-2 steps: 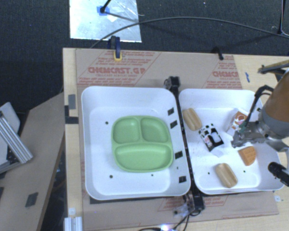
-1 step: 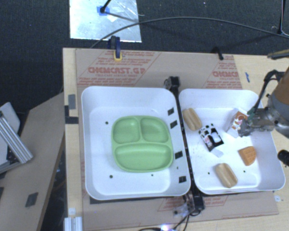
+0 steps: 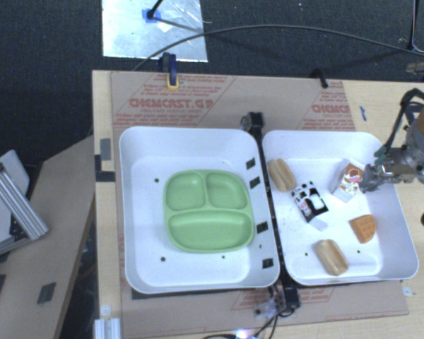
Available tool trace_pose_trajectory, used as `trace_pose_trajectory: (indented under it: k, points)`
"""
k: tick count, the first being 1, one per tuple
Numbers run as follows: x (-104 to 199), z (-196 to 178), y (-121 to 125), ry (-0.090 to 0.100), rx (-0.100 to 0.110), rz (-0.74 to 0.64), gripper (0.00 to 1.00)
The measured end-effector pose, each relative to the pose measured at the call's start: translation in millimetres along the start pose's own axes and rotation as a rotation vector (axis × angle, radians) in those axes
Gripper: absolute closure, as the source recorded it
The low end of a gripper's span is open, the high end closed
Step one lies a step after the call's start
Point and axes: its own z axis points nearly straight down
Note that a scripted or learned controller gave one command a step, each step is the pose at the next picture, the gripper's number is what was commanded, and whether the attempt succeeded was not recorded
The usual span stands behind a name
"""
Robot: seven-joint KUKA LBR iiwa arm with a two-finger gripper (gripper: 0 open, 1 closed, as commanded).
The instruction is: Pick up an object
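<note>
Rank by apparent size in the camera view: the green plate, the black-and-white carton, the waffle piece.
1. green plate, by far the largest.
2. black-and-white carton.
3. waffle piece, only slightly smaller than the carton, so this order is unsure.

Robot lab: bench [image 3: 219,94] with white bins [image 3: 191,143], cables.

Two white bins [image 3: 198,143] on a tan bench [image 3: 381,104] covered by brown cardboard with red lettering [image 3: 171,103]; left bin holds a light green divided plate [image 3: 208,210]. Right bin has two tan bread-coloured pieces [image 3: 281,174] [image 3: 332,256], an orange-brown waffle-textured piece [image 3: 363,228], a black-and-white cow-patterned item [image 3: 309,200], and a white carton with red and orange print [image 3: 349,181]. Floor is dark grey carpet [image 3: 42,62] with a silver sheet [image 3: 152,20] bearing a blue mark, plus a blue-and-yellow clamp [image 3: 170,70] at the cardboard edge.
</note>
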Motion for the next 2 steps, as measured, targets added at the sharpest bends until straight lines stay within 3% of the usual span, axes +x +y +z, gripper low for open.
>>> trace_pose_trajectory:
  k: [1, 2]
  points:
    - [0, -31, 2, 0.0, 0.001, 0.0, 1.0]
    - [50, -31, 2, 0.003, 0.005, -0.005, 1.0]
